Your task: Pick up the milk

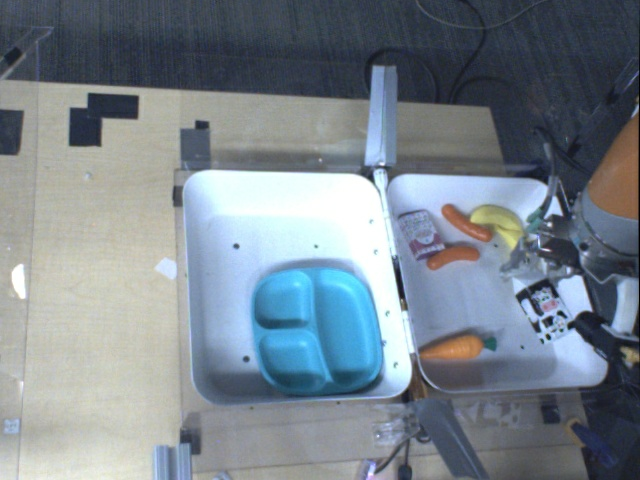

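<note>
Carrot (455, 347): lying left below pincer (532, 252). Milk carton (544, 308): flat, just beneath pincer, presumably being approached for grasping. Pincer opening and contents: indeterminable.

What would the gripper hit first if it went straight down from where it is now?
Probably the right bin's bare floor: the gripper hovers between the banana and the milk, though depth is unclear from this slanted view.

A robotics lab or test cell is indicated. Two white bins (300, 193) are fixed side by side on a plywood bench (90, 268) with metal brackets (382, 118); black tape marks (102, 116) are stuck on the board. Loose cables (470, 8) are seen on grey carpet (200, 18).
</note>
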`<action>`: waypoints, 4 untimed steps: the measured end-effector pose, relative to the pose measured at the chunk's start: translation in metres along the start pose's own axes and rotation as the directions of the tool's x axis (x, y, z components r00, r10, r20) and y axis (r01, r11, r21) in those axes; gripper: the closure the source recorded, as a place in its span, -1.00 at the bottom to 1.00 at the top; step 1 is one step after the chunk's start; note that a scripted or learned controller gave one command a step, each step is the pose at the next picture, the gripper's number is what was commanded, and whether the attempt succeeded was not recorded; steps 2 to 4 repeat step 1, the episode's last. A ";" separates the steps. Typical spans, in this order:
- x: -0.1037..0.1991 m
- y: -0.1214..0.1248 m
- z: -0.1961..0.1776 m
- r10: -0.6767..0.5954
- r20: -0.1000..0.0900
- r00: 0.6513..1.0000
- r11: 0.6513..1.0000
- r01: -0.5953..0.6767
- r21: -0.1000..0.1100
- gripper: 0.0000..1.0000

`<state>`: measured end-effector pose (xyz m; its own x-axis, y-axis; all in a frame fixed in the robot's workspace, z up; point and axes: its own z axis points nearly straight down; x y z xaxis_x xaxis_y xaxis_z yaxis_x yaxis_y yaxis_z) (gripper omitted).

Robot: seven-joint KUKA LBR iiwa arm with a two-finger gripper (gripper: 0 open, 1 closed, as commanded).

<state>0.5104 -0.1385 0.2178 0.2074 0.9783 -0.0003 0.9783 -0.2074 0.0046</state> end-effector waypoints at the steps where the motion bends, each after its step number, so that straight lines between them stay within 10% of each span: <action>1: 0.007 0.030 -0.014 0.215 0.001 0.977 0.977 -0.215 0.002 1.00; 4: 0.007 0.030 -0.014 0.215 0.001 0.977 0.977 -0.215 0.002 1.00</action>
